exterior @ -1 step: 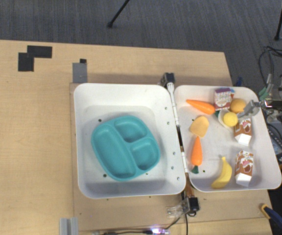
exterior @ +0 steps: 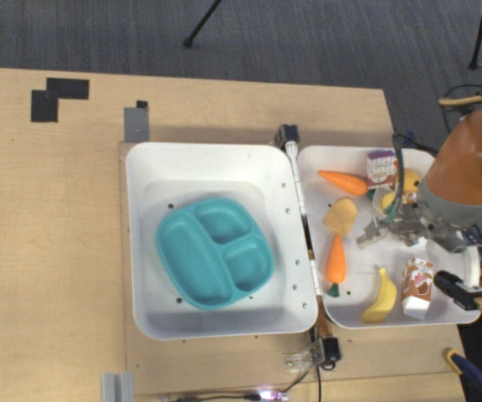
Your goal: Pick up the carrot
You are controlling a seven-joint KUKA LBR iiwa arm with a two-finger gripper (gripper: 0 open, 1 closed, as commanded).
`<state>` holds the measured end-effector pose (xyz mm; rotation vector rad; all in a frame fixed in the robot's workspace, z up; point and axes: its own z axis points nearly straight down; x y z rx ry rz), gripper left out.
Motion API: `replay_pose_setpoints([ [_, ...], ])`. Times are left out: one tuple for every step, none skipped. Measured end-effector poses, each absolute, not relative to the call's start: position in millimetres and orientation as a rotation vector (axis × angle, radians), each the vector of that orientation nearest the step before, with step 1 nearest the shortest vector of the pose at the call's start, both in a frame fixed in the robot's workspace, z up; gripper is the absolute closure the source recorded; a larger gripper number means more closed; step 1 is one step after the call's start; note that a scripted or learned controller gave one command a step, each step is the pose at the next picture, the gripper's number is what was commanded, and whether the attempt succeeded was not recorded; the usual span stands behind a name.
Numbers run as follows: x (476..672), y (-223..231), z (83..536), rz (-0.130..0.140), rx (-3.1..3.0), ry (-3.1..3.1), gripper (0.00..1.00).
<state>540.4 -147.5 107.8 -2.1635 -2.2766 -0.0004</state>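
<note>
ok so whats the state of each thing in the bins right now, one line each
teal divided plastic tray: flat in the left white bin
upper orange toy carrot: lying in the right white bin, apart from the gripper
lower orange toy carrot: lying lengthwise, green tip toward the bin's near edge
yellow toy banana: lying beside the small carton
small white and brown carton: lying down
metal two-finger gripper: low over the right bin, nothing seen between its fingers

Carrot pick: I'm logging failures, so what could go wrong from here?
1. Two carrots: one near the bin's top, one by the divider. The program may go for either.
2. The gripper sits among clutter; the yellowish piece lies between the carrots and could be nudged or grabbed instead.
3. The lower carrot lies close to the bin wall, leaving little finger room.
</note>
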Motion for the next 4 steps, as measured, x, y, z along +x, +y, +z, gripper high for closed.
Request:
replay_pose_setpoints([
  [605.5,-95.0,88.1,-0.003,-2.17,-2.273,0.0],
  [606.9,-95.1,99.5,-0.005,-2.17,-2.277,1.0],
  [606.8,-95.2,99.4,-0.005,-2.17,-2.277,0.0],
  [619.2,-87.3,84.7,-0.002,-2.573,-1.805,0.0],
])
